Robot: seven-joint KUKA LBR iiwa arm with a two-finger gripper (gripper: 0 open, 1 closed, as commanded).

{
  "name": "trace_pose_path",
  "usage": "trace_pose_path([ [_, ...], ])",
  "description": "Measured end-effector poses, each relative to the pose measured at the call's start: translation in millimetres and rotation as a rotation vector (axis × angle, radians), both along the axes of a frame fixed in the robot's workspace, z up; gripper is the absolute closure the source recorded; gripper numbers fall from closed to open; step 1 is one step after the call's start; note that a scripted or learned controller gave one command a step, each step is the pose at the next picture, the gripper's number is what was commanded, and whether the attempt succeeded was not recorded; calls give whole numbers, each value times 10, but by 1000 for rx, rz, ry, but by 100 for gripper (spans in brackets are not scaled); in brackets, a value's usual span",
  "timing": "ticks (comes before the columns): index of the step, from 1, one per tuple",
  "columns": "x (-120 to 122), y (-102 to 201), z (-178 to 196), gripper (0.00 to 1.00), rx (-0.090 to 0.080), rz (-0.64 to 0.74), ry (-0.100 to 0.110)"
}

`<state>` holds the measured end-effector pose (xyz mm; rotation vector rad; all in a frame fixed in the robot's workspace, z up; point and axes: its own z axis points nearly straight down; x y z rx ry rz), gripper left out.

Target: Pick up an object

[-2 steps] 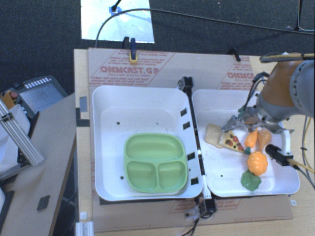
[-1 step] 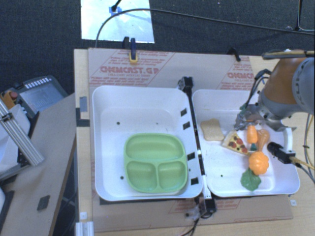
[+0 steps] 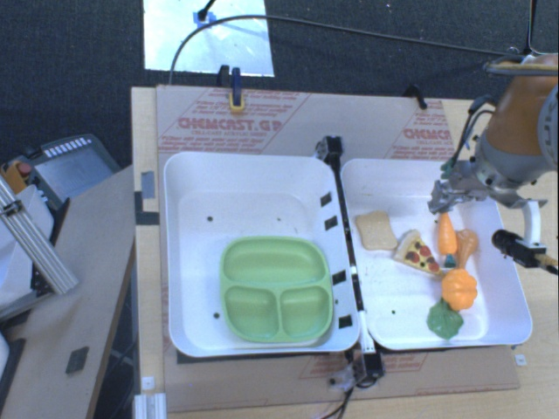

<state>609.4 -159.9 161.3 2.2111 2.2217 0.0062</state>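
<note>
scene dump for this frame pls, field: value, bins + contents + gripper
left bin: green divided plate
right bin: bread slice, pizza slice, carrot, orange fruit, broccoli
gripper: over the right bin's far side, just above the carrot's top end
held object: none visible
arm: enters from the right

A robotics lab is indicated: 2 white bins (image 3: 262,168) are clamped onto a desk (image 3: 288,112) left of the tool (image 3: 444,201), cables (image 3: 349,31) are run overhead, and a teach pendant (image 3: 65,168) is set far left.
</note>
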Motion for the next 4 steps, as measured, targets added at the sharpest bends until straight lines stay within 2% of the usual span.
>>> trace_pose_path([
  [2, 5, -105, 999, 100, 0, 0, 1],
  [3, 18, 480, 1012, 100, 4, 5, 5],
  [4, -108, 1042, 1033, 100, 3, 4, 7],
])
